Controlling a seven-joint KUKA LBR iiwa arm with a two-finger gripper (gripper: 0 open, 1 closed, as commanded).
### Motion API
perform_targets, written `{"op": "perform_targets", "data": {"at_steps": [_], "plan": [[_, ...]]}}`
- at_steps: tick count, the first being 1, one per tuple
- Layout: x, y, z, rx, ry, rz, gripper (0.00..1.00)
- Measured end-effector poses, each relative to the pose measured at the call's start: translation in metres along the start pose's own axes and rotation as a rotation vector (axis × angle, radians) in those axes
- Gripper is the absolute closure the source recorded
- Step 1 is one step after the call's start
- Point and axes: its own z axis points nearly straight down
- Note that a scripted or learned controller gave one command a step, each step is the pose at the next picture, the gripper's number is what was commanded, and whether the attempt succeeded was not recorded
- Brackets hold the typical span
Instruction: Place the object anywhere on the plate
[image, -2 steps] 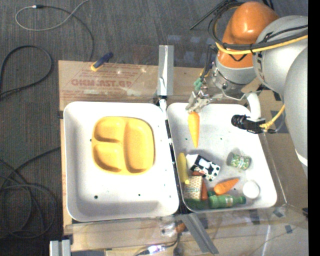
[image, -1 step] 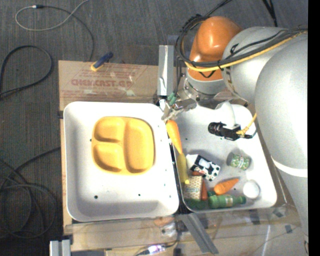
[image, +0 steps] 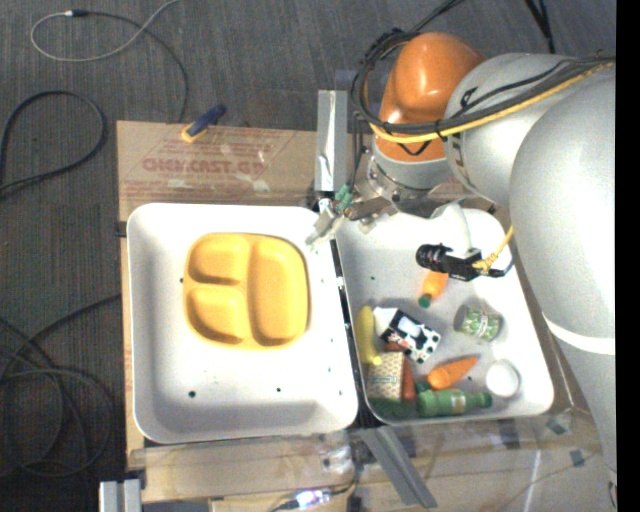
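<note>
From my remote station, the arm's orange-banded wrist (image: 425, 90) hangs over the far edge of the bench, with the gripper (image: 335, 215) poised above the divider between the two white bins; I cannot tell from this slanted view whether it is gripping anything, since the tip is small and cluttered with cabling. The yellow sectioned plate (image: 247, 290) sits alone in the left bin (image: 165, 400), just left of and nearer the camera than the gripper. The candidate objects lie in the right bin (image: 530, 385): an orange carrot (image: 452, 372), a green bottle (image: 453, 402), a white cap (image: 502, 380), a green-labelled can (image: 479, 322) and a black-and-white cow-patterned toy (image: 413, 335), all clustered at the near end, well apart from the gripper. My judgement: if nothing is held, I should descend on an isolated piece such as the carrot, then carry it across the divider and release low over a plate compartment.
</note>
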Motion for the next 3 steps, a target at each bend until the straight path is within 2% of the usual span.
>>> {"op": "perform_targets", "data": {"at_steps": [1, 2, 3], "plan": [[0.000, 0.000, -0.009, 0.000, 0.001, 0.000, 1.00], [0.023, 0.003, -0.051, -0.001, 0.000, -0.048, 1.00], [0.090, -0.027, 0.008, 0.002, 0.001, -0.066, 1.00]]}}
